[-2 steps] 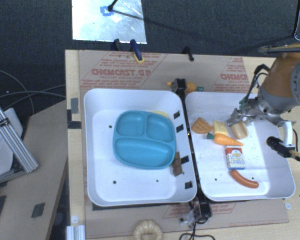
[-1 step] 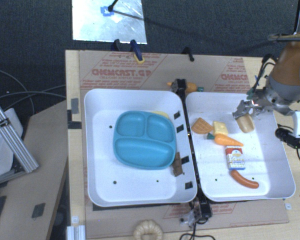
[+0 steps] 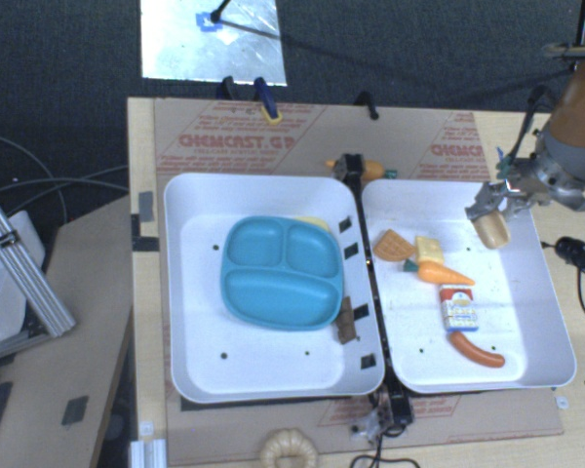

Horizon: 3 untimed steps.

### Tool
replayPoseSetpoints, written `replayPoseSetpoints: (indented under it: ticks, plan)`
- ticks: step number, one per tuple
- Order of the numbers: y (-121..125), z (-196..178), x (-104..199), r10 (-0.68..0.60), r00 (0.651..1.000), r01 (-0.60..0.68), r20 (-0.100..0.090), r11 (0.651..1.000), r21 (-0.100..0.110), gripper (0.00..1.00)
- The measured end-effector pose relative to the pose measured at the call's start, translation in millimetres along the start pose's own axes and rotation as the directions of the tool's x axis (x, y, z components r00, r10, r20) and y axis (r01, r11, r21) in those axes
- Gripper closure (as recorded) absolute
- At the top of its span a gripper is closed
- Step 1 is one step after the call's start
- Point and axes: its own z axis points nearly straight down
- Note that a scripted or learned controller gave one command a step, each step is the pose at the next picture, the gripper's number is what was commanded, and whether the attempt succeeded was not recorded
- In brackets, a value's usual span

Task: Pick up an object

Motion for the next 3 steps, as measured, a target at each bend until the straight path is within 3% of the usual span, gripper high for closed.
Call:
replayPoseSetpoints:
  ticks: [1,3]
  plan:
    - [1,-27,0,-0.001,1.0,0.001,0.0,1.0,0.001,1.0]
    - [-19,-35,100,-0.004,1.0,0.004,-0.002,1.0,0.004,1.0]
